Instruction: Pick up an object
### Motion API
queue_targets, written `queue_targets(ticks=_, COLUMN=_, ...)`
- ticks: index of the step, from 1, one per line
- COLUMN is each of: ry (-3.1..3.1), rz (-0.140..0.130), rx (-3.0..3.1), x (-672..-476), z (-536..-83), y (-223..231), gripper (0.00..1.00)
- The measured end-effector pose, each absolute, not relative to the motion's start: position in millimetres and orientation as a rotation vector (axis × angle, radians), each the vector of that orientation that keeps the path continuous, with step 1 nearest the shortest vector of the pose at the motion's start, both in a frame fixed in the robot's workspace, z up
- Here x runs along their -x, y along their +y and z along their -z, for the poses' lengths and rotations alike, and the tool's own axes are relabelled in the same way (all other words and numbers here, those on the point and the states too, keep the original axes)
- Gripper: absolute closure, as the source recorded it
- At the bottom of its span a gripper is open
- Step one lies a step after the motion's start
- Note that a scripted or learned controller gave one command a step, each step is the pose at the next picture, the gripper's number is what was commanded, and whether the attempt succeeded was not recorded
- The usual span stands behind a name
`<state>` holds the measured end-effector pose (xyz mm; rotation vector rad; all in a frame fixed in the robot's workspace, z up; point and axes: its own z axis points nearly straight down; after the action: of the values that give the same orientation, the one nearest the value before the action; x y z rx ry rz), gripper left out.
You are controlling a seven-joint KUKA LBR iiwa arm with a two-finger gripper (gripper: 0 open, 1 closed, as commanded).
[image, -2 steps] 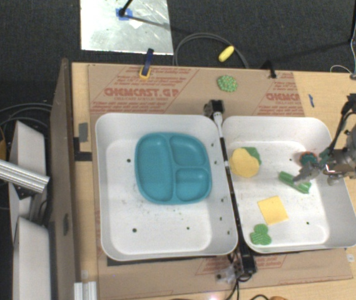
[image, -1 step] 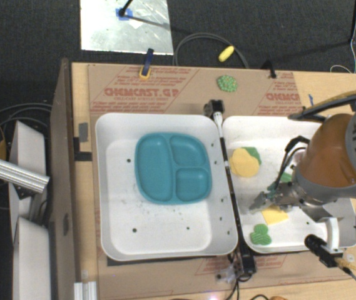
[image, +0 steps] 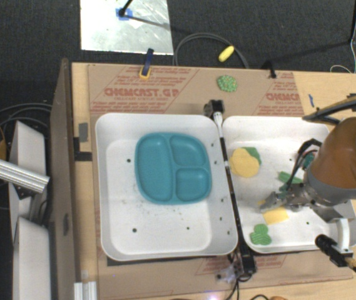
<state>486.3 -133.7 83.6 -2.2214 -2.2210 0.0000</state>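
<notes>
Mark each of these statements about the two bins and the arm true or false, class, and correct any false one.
1. The blue divided plate lies in the left bin. True.
2. A yellow round piece lies in the left bin. False: it lies in the right bin.
3. The gripper hangs over the right bin. True.
4. A small green piece rests on the plate. False: it lies on the cardboard behind the bins.

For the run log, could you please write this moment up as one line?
hand: low in right bin | nearest: yellow block, just below | grasp: not visible | left bin: teal divided plate
</notes>
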Motion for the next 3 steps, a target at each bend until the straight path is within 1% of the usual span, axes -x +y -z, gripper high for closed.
queue_targets(ticks=1, ry=-2.238, rz=0.009, rx=2.219, x=-579.8, z=-93.7, y=-129.1, gripper=0.0)
queue_targets(ticks=2, ry=-2.218, rz=-0.004, rx=2.217, x=-503.2, z=-83.3, y=-111.3, gripper=0.0)
queue_targets(ticks=3, ry=-2.22, rz=-0.001, rx=2.221, x=-485.7, z=-84.0, y=-123.2, gripper=0.0)
